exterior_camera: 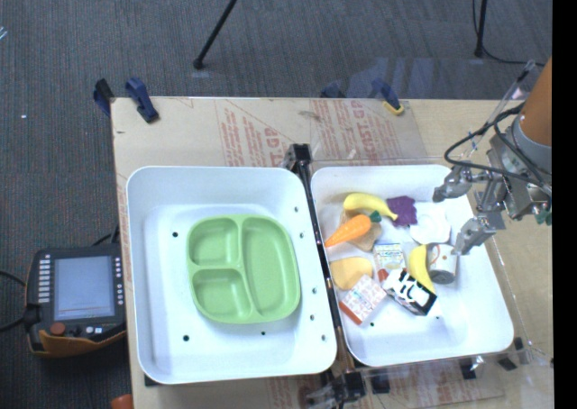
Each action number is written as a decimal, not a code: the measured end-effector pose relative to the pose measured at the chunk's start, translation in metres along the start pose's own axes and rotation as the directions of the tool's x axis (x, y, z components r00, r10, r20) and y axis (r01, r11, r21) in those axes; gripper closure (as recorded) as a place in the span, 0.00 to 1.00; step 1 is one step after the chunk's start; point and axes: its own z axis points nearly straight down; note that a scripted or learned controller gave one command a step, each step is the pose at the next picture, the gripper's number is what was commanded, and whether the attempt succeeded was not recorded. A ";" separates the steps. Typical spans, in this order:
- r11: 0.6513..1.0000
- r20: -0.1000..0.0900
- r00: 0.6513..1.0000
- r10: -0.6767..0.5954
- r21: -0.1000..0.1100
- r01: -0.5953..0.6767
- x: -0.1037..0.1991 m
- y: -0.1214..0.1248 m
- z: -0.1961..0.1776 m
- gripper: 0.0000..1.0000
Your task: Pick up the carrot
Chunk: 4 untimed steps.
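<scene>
Currently, the gripper (465, 209) hangs over the right edge of the right bin (487, 322), fingers spread apart with nothing between them, a stance suited to an approach. The carrot (348, 231) lies toward that bin's left side, tilted, its green end touching the banana (369, 205) and its body resting against a tan food item (363, 238). Gripper and carrot stand well apart. The green divided plate (243, 269) occupies the left bin (144, 218), likely as a drop site.
</scene>
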 end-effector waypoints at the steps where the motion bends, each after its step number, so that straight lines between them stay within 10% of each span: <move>1: 1.000 -0.014 1.000 0.014 -0.006 -0.014 -0.015 0.068 0.131 0.00; 2: 0.907 0.041 0.906 0.421 -0.013 -0.421 -0.050 0.081 0.163 0.00; 3: 0.537 0.011 0.537 0.843 -0.009 -0.843 -0.066 0.079 0.175 0.00; 4: 0.362 0.000 0.362 0.932 0.001 -0.932 -0.083 0.074 0.178 0.00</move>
